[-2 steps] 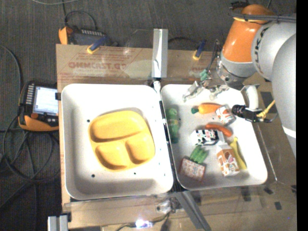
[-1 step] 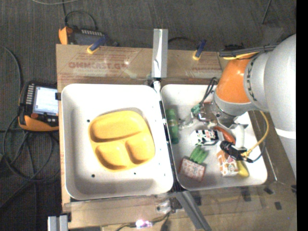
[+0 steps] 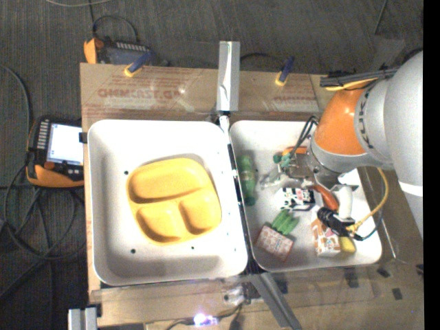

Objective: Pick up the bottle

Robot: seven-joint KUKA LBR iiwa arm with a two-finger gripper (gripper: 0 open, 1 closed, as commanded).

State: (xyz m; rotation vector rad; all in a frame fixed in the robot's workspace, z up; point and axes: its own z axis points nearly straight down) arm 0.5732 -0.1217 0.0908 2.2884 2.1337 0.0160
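A green bottle [image 3: 247,179] lies along the left wall of the right bin [image 3: 268,137], its cap end pointing toward the back. My gripper [image 3: 289,165] hangs low over the middle of the same bin, a short way to the right of the bottle and apart from it. The grey wrist with its orange band [image 3: 341,124] comes in from the right above it. A small teal and orange object [image 3: 281,157] sits right at the gripper, and nothing shows as held.
The right bin also holds a black-and-white item [image 3: 298,196], a green packet [image 3: 284,221], a brown box [image 3: 273,240], an orange-and-white carton [image 3: 326,240] and a white item [image 3: 345,198]. A yellow divided plate [image 3: 175,198] lies in the left bin [image 3: 103,184].
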